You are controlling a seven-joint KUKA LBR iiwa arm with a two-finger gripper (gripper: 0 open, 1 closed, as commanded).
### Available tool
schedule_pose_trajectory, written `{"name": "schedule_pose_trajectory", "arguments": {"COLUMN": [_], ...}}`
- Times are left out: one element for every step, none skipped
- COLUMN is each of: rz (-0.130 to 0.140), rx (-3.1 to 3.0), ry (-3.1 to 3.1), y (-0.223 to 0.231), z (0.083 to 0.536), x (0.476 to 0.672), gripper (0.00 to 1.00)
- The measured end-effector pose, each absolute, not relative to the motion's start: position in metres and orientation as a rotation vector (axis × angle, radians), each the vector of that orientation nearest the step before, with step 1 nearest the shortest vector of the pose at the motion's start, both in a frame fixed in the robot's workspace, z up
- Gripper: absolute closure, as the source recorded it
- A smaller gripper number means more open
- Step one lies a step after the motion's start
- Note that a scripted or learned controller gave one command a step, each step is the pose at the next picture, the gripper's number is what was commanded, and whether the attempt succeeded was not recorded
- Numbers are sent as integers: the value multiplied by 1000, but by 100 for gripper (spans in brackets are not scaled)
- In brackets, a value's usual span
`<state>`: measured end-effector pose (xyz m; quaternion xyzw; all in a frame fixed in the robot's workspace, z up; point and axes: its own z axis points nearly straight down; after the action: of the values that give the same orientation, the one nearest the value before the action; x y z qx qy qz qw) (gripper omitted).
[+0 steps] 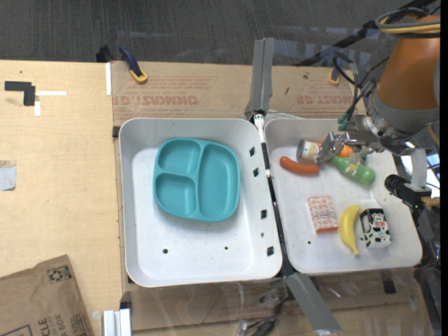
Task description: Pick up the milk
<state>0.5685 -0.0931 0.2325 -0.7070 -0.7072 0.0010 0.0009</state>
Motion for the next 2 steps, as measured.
{"name": "schedule_pose_trajectory", "arguments": {"rz": [2, 1], "rx": [-2241, -1986], "ry": [-2201, -2432], "y": [-143, -189], "z": [242, 189], "x": [493, 478], "gripper": [0, 0]}}
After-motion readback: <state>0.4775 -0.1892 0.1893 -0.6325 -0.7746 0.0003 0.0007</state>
